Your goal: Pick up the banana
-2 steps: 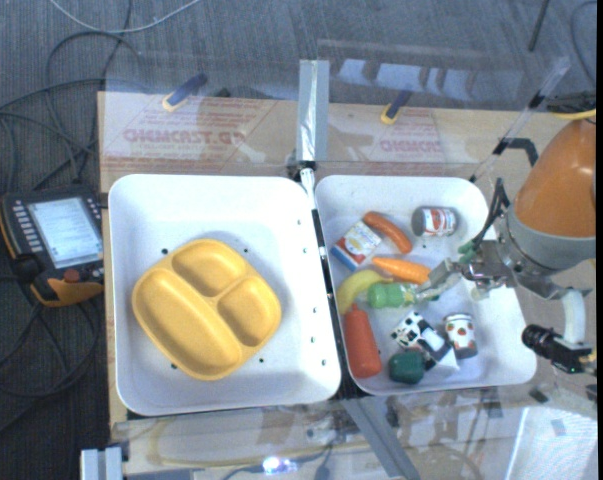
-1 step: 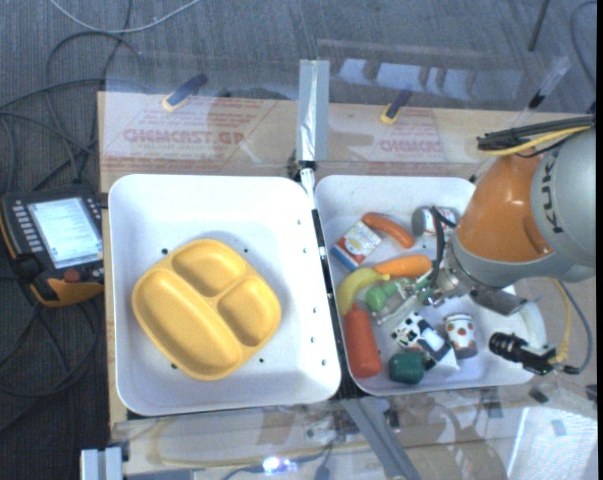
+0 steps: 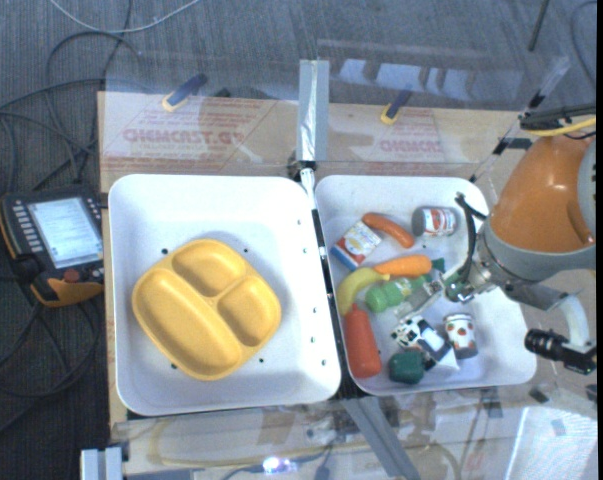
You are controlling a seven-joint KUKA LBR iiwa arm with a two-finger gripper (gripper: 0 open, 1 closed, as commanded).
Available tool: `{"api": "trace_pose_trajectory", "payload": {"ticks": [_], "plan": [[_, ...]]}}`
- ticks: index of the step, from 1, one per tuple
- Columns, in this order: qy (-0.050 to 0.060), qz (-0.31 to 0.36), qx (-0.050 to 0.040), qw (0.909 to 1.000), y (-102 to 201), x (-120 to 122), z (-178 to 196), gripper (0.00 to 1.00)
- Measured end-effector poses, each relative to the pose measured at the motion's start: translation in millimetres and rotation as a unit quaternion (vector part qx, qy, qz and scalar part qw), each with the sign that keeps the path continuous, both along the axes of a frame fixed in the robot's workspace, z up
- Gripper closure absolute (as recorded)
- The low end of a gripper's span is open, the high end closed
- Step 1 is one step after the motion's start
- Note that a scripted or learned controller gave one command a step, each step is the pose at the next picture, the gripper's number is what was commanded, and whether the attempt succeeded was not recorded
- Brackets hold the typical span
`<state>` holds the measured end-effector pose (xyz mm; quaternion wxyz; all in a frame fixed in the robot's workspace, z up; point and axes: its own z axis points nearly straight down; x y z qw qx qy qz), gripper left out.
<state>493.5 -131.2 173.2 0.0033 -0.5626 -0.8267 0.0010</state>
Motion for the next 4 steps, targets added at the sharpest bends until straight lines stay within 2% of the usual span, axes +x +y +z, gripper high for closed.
{"api": "trace_pose_trajectory", "payload": {"ticks": [1, 2, 3, 4], "plan": [[-0.007, -0.109, -0.0042, 0.994, 23.0, 24.7, -83.8, 0.0], [-0.009, -0.1, -0.0026, 0.995, 11.7, 92.1, -84.1, 0.0], [0.002, -0.242, -0.0072, 0.9702, 21.5, 143.8, -84.7, 0.0], [0.027, -0.587, -0.0103, 0.8092, 15.1, 167.3, -85.8, 0.0]]}}
